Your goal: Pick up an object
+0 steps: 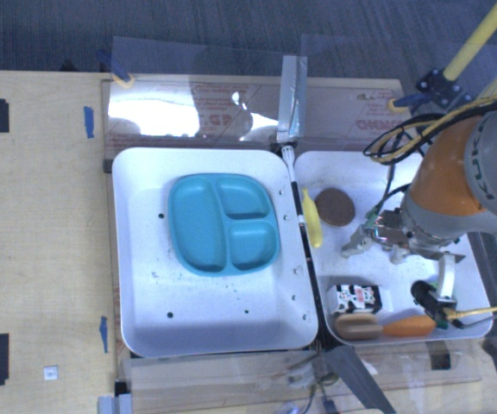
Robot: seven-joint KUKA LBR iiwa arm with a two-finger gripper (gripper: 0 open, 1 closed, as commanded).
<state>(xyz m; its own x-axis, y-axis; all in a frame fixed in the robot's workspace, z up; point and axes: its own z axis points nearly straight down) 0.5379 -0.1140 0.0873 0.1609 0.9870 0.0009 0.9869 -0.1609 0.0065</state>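
- Blue plate, left bin: rigid, prob. slick; grip rim.
- Banana, brown disc, right bin, centre-right: light; banana softish, take mid-body.
- Carrot, lower right: firm, narrow.
- Gripper, right: jaws' state can't tell.

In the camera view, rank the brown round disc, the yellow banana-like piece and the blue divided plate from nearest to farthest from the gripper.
From the gripper, in the right bin:
1. Brown round disc, right bin, just up and to the view's left of it.
2. Yellow banana-like piece, along that bin's left wall.
3. Blue divided plate, in the left bin, farthest.
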